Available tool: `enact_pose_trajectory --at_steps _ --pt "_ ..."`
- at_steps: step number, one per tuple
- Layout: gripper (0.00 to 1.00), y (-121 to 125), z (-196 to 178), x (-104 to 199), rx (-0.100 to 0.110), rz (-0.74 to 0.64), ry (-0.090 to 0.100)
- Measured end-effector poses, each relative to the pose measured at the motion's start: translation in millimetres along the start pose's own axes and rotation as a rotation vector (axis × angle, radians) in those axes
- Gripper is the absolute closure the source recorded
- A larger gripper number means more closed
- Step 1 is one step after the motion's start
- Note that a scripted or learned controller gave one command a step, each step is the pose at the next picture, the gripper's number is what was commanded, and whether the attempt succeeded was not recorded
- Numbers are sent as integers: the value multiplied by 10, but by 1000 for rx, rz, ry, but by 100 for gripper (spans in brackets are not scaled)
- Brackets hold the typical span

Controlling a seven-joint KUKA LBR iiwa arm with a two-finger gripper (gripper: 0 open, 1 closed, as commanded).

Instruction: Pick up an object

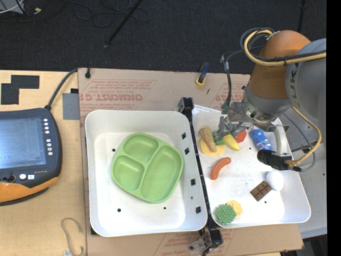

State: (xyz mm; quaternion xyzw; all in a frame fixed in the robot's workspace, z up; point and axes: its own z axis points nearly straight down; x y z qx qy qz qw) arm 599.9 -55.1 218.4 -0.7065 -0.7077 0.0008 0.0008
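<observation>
- Brown cardboard covers the tabletop (133, 92), which carries two shallow white plastic bins side by side, with dark carpet and loose cables beyond its far edge.
- At the far end of the right bin (290, 209), the grey arm with its orange band (274, 63) reaches down, and the fingers (226, 128) hang low over a cluster of toy food.
- Whether the fingers are spread or clenched cannot be told; they are dark and merge with the items under them.
- Directly beneath the fingers lie a yellow banana-like piece (231, 141) and a small green piece (220, 140), touching each other.
- Just left of the fingers sits a tan bread-shaped piece on a yellow slice (208, 142).
- Just right of them a small red piece (241, 136) shows, and further right a blue bottle-shaped toy (260, 138).
- Nearer the camera than the fingers lies an orange-red sausage (220, 167).
- Well apart, toward the near right corner, rest a white egg (275, 180), a brown chocolate bar (260, 190) and a green and yellow corn cob (227, 212).
- Far left of the fingers, the left bin (101, 207) holds a green divided plastic plate (147, 167).
- Beyond that bin, a grey and orange control pendant with a screen (24, 151) rests at the tabletop's left edge.
</observation>
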Motion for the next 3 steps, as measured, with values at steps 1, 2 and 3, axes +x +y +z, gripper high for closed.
enact_pose_trajectory --at_steps 1,2,3 --pt "100 -27 -141 -22 0 -1 1" --pt "100 -19 17 35 2 2 0" --pt "100 5 -178 82 0 1 0"
